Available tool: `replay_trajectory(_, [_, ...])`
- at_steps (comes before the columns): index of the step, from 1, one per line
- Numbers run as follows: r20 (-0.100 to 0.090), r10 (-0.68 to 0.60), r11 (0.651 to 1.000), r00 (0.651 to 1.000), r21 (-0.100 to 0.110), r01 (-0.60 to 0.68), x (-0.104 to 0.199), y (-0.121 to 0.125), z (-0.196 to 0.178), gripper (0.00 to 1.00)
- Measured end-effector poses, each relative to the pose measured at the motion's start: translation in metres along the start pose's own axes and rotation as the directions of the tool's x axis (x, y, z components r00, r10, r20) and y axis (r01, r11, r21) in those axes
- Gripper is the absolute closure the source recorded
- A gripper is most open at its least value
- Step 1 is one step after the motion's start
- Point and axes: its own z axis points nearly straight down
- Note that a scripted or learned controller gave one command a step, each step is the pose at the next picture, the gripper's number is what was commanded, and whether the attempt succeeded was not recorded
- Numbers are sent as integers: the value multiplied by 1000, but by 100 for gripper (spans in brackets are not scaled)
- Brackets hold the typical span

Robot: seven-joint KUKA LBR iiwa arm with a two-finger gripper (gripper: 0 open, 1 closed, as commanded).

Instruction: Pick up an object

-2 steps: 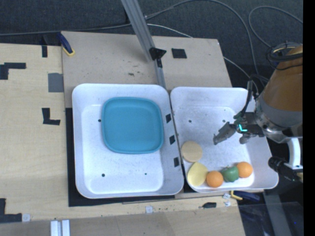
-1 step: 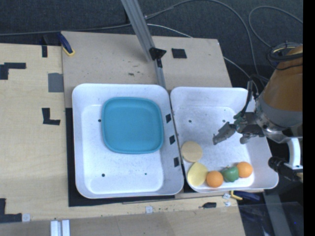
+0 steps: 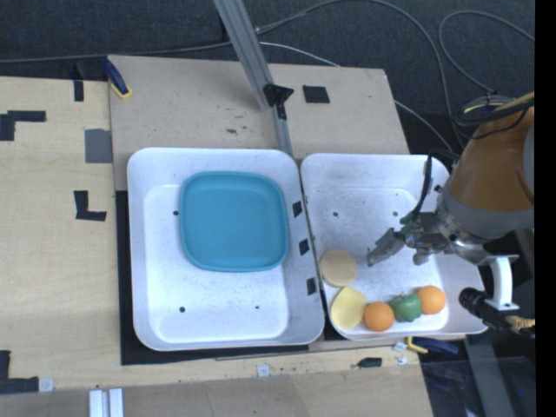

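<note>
A pale wooden bench (image 3: 52, 233) is carrying two white bins side by side, with dark floor and loose cables lying beyond it. The left bin (image 3: 148, 259) is holding a blue square plate (image 3: 233, 221). Over in the right bin (image 3: 365, 181), the gripper (image 3: 382, 248) is hanging low above bare white floor, reaching in from the right, and I cannot tell how its fingers are set. Nothing is showing between them. The objects are sitting toward the near edge: a cream disc (image 3: 339, 267) just beside the gripper's tip, then a yellow piece (image 3: 347, 307), an orange ball (image 3: 378, 316), a green piece (image 3: 406, 307) and another orange ball (image 3: 432, 300) lining up along the rim.
</note>
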Motion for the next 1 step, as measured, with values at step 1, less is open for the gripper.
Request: replay_trajectory(1, [0,-1,1000,1000,1,1,10,-2,50,0])
